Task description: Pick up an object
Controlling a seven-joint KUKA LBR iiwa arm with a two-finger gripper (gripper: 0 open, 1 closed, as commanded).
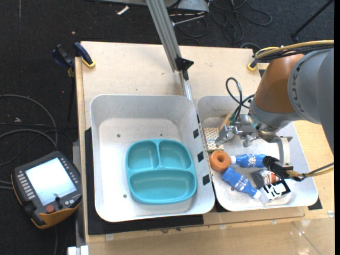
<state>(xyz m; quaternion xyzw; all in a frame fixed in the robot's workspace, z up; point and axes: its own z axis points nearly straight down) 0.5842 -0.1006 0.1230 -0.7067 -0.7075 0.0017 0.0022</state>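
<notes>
From the camera above the bench, the right bin (297,193) holds a small heap of likely picks: an orange ring (219,160), a blue bottle (249,160) lying on its side just beside it, a blue block (237,181) below the two, and a black-and-white piece (272,185) toward the right. The ring looks light and stiff — probably plastic or foam, nothing fragile — and its rim offers the best hold, one finger in the hole and one outside. The bottle looks smooth and rounded, so it may slip or roll; taking it across its middle would be safest. The block seems light and flat-sided, easy to clamp across its narrow faces.

The pincer (226,135) hangs over the upper left of the right bin, just above the ring and near a patterned card (211,138). Whether it is open or closed cannot be told — the metal parts blur together, and nothing is seen between them.

The left bin (106,110) carries a teal divided tray (159,170).
</notes>
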